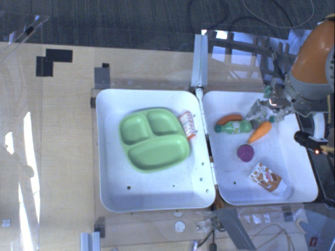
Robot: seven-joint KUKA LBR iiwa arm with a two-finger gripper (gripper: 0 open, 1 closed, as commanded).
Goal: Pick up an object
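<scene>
Bins sit side by side on the tabletop (63, 156), and we look down on both at a slant. In the left bin (112, 192) we see a green divided plate (154, 138), with a small red-and-white packet (187, 124) touching its right edge, close to the wall between the bins.

In the right bin (293, 192) we count five things. An orange-red sausage-shaped toy (229, 119) lies near the upper left, and a green bottle (234, 127) lies on its side just below it, the two touching or nearly so. A carrot (260, 132) lies tilted just to the right of the bottle's end. A purple ball (245, 152) rests below the carrot, apart from it. A brown-and-white carton (265, 177) lies flat toward the lower right, well apart from the rest.

Our arm (314, 61) reaches in from the right, its orange band high at the edge. The pincer (269, 109) hangs over the upper part of the right bin, just above the carrot and the bottle's end. We see nothing between its fingers, and we cannot tell whether it is released or clenched.
</scene>
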